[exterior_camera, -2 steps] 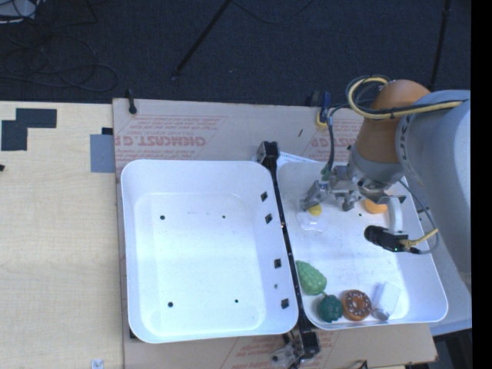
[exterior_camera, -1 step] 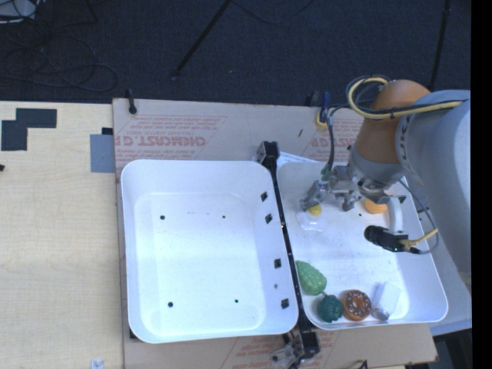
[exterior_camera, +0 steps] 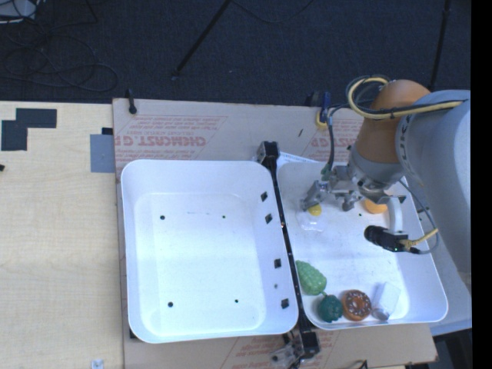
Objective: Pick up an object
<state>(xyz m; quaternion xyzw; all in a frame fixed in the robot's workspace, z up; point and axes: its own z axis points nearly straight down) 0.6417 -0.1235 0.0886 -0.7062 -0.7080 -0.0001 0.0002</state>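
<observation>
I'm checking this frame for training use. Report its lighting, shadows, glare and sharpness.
Camera view: even overhead light; the left bin floor glows near-white, slightly washed out; soft shadows under the gripper and beside the green object; the background floor is dark; the image is mildly soft overall, so the small pale object near the doughnut-like toy blends into the right bin.

A bulky grey arm (exterior_camera: 442, 152) with an orange band (exterior_camera: 388, 129) and looped yellow cables (exterior_camera: 361, 91).

My arm (exterior_camera: 430, 141) reached in from the right, grey casing bulking large, orange band (exterior_camera: 388, 125) bent over above the wrist. My gripper (exterior_camera: 332, 198) pointed down and left, hanging low, yellow cable looped over the top.
</observation>
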